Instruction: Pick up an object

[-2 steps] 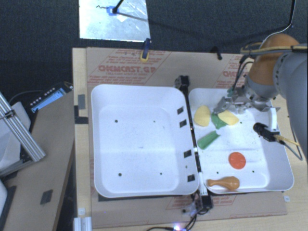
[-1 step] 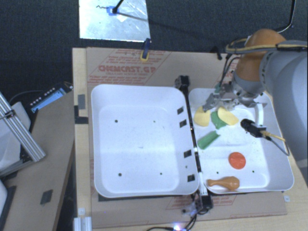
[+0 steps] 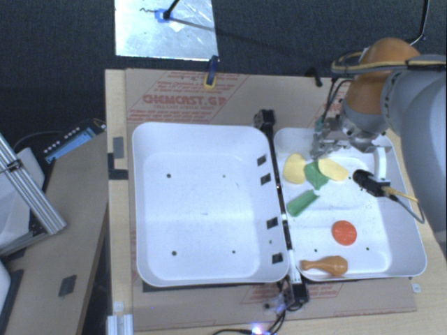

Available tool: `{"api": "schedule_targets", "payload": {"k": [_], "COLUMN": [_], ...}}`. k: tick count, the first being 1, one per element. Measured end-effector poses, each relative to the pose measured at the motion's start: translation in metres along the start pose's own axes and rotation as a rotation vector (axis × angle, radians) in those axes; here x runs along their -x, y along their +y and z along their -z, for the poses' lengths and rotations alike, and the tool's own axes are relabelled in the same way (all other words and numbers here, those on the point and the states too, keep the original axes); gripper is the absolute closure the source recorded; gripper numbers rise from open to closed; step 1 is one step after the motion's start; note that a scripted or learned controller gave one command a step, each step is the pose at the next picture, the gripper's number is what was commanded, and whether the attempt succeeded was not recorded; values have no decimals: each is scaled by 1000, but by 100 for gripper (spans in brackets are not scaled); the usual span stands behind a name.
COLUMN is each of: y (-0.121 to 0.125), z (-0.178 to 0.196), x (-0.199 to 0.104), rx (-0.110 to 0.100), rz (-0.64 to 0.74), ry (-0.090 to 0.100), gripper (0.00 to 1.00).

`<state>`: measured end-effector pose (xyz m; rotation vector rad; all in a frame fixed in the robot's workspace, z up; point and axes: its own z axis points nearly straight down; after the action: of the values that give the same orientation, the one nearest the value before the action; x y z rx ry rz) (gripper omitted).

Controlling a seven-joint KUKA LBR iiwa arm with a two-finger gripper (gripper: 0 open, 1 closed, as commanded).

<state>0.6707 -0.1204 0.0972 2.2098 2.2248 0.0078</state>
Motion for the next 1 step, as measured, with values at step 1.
{"api": "schedule_targets", "payload": {"k": [1], "y": [-83], "z": [-10], "x": [-16], "rx": [-5], "rz": [-7], "ry": [0], "gripper": [100]}}
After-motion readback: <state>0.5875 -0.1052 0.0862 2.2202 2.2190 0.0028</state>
